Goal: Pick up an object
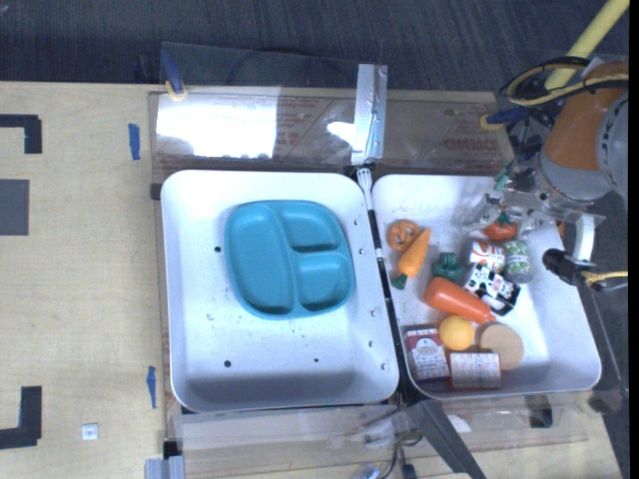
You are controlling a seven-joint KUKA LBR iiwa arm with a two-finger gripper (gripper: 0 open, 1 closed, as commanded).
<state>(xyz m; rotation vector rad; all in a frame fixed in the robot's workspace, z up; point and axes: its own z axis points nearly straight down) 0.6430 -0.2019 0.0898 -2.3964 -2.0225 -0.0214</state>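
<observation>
- Camera view: two white bins sit side by side on the wooden surface (pixel 80 297).
- The left bin (pixel 190 347) holds a blue divided tray (pixel 290 257).
- The right bin (pixel 569 337) holds a cluster of small things: an orange carrot (pixel 459 298), a yellow ball (pixel 457 333), a tan round piece (pixel 502 344), a small orange pumpkin (pixel 402 234) and a black-and-white packet (pixel 491 279).
- The hand (pixel 511 218) is low over the right bin's far side, just above a small red object (pixel 500 233); whether it is released or clenched I cannot tell.
</observation>
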